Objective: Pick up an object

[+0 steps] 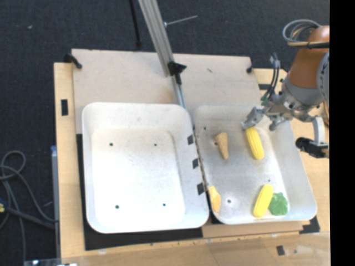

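While gripper (pixel 262 115) hangs open and empty just above upper corn cob (pixel 254 143) near far edge of right bin (pixel 299 165): descend straight, straddle cob across its width, close.

Matt white, seemingly plastic bins (pixel 138 115) sit on a pale, unglossed wooden bench (pixel 127 73).

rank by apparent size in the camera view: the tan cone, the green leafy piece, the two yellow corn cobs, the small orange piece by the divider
1. Two yellow corn cobs, upper and lower: they look about alike, so I won't rank them.
2. Tan cone.
3. Green leafy piece and small orange piece: too close to call.
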You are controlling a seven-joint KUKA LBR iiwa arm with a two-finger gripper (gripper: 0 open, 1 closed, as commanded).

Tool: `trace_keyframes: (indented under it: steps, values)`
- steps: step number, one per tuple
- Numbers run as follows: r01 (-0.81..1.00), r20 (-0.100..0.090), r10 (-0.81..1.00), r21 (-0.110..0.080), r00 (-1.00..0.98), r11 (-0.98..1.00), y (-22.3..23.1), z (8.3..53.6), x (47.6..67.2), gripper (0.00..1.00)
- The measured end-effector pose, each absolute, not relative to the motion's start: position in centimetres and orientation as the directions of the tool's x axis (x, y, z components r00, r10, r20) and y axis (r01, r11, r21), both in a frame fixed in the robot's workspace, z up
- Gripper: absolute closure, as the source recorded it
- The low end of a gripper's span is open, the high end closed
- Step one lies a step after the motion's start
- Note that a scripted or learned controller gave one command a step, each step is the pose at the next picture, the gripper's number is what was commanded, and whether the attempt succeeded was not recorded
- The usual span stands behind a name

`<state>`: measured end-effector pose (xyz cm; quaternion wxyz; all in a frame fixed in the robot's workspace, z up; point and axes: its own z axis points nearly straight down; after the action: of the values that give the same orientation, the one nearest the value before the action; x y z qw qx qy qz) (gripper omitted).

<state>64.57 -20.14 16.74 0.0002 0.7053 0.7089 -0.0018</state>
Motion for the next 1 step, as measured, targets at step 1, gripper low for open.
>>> trace_keyframes:
  steps: [1]
  values:
    - [1.000, -0.003, 1.000, -0.003, -0.004, 0.004, -20.80, 12.26, 65.02, 0.00]
